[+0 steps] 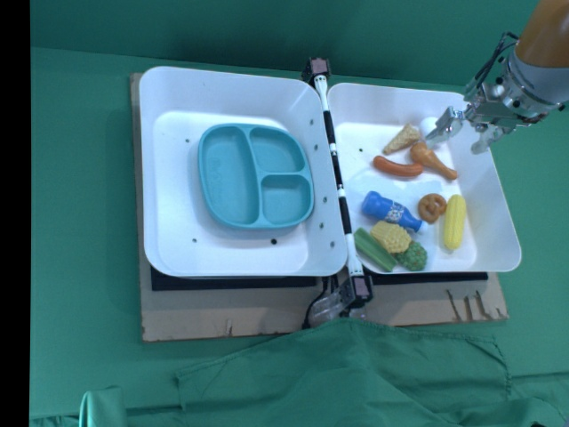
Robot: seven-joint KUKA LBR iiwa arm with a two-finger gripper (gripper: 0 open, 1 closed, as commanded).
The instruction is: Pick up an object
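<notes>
So, nothing picked yet as far as I can see. Gripper (464,129) hangs over the upper right part of the right bin (498,205), arm coming in from the right. Its fingers (442,128) are spread open, nothing between them.

All candidate objects lie on the right bin floor:
- orange drumstick-shaped toy (432,160), just below-left of the gripper, closest target
- cone-shaped piece (404,138), beside the left fingertip
- red sausage (398,168), touching or nearly touching the drumstick end
- blue bottle (388,208), pretzel ring (432,206), yellow corn cob (454,221) mid-bin
- yellow waffle block (390,236), green pod (374,250), green broccoli bit (412,256) clustered at the lower edge

Left bin (169,105) carries a teal divided plate (256,175), no loose items on it.

My read: approach phase. Can't tell how high the gripper sits above the bin floor. Remaining: descend, close on one item, lift clear. Drumstick and sausage sit close together, so a grasp there may nudge both.
</notes>
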